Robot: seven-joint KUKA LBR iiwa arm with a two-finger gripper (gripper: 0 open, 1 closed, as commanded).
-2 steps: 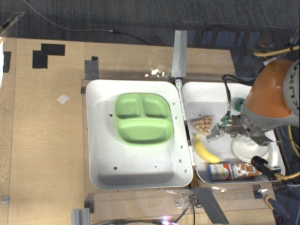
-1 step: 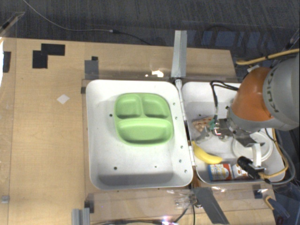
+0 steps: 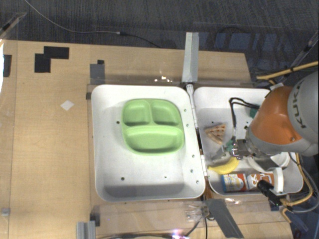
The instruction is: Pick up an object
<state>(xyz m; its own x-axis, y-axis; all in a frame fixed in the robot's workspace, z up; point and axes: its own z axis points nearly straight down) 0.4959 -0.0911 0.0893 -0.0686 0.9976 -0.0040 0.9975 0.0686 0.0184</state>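
Note:
The right bin (image 3: 214,97) holds a yellow banana-like object (image 3: 223,167), a can with a blue and white label (image 3: 238,182) lying on its side near the front wall, and a tan, striped object (image 3: 217,132) in the middle. My gripper (image 3: 228,151) is low in this bin, right above the yellow object, with the orange-banded wrist (image 3: 275,121) over it. The left bin (image 3: 104,143) holds a green divided plate (image 3: 151,125).
A metal post (image 3: 190,56) stands behind the seam between the two bins. Black cables run along the arm and at the bench's right edge. A white round object (image 3: 281,159) lies partly under the arm. Bare wood bench lies to the left.

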